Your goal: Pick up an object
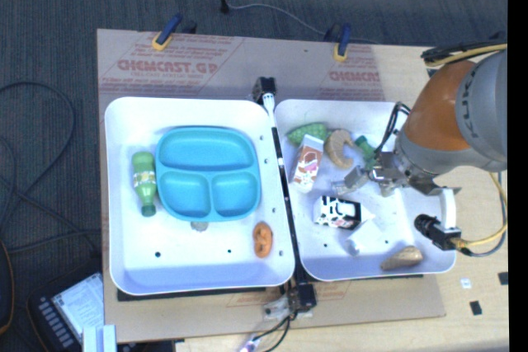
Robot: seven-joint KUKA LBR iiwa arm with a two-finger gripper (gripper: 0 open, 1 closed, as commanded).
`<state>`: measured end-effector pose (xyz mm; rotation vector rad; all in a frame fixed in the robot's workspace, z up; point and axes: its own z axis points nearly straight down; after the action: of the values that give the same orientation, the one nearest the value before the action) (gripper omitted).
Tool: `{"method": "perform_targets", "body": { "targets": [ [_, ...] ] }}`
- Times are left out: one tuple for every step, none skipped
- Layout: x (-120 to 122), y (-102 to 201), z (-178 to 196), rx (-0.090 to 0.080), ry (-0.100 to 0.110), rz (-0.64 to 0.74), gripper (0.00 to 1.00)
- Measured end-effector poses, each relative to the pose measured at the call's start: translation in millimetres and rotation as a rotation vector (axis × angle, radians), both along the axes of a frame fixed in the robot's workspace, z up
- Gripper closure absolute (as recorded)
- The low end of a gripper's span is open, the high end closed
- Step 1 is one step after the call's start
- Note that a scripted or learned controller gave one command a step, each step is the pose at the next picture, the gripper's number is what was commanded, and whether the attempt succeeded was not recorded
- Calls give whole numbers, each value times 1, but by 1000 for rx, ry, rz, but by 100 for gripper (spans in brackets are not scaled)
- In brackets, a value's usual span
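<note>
The gripper (360, 180) (finger state unclear) hovers in the right bin (429, 264), a black-and-white box (337, 213) at its seven o'clock.

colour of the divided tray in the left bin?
Light blue. The divided tray shows clearly in the camera view, three compartments, sitting in the left bin.

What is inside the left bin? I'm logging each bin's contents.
The left bin holds a blue divided tray, a green bottle beside it, and a small orange object near the bin's front right corner. Whatever lies beneath the tray is covered.
</note>
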<state>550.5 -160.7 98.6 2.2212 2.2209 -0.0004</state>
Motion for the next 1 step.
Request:
{"method": "perform_targets", "body": {
  "targets": [
    [-45, 38, -11, -4, -10, -1, 0]
  ]
}}
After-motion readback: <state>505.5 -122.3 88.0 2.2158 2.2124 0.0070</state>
